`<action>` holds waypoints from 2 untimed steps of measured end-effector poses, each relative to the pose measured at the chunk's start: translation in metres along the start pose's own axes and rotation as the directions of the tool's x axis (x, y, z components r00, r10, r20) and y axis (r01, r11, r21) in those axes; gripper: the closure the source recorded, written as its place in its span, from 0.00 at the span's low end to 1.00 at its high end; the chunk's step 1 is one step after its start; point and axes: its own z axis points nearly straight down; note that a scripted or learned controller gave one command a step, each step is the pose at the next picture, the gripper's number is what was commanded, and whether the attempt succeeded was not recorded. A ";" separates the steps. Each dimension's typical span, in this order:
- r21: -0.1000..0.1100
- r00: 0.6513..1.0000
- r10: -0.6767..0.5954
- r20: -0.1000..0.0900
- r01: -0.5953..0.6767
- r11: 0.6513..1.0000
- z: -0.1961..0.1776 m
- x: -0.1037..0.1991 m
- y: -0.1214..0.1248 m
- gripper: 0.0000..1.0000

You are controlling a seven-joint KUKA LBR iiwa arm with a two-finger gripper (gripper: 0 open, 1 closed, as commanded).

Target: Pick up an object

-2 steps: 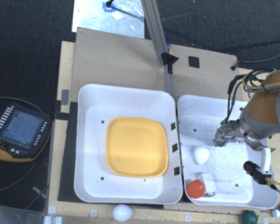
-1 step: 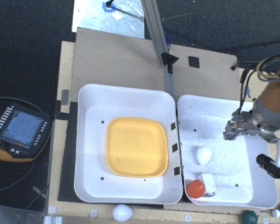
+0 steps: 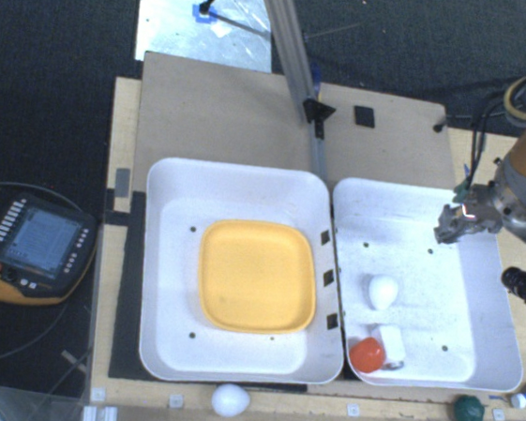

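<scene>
In the right bin (image 3: 479, 305) lie a white egg-shaped object (image 3: 382, 291), a red ball (image 3: 366, 354) and a small white block (image 3: 390, 343) beside it, all near the bin's front left. My gripper (image 3: 451, 225) hangs over the bin's back right part, well away from those objects. Nothing shows between its fingers. The left bin (image 3: 170, 241) holds a yellow square plate (image 3: 257, 275).
A white egg (image 3: 230, 400) lies on the bench in front of the left bin. A dark green ball (image 3: 468, 410) sits off the right bin's front corner. A teach pendant (image 3: 27, 249) rests at far left. A metal pole (image 3: 296, 43) slants in behind the bins.
</scene>
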 end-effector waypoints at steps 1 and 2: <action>0.003 1.000 0.000 -0.001 0.000 1.000 -0.013 0.000 0.000 1.00; 0.004 1.000 -0.003 -0.002 0.003 1.000 -0.005 0.049 -0.003 1.00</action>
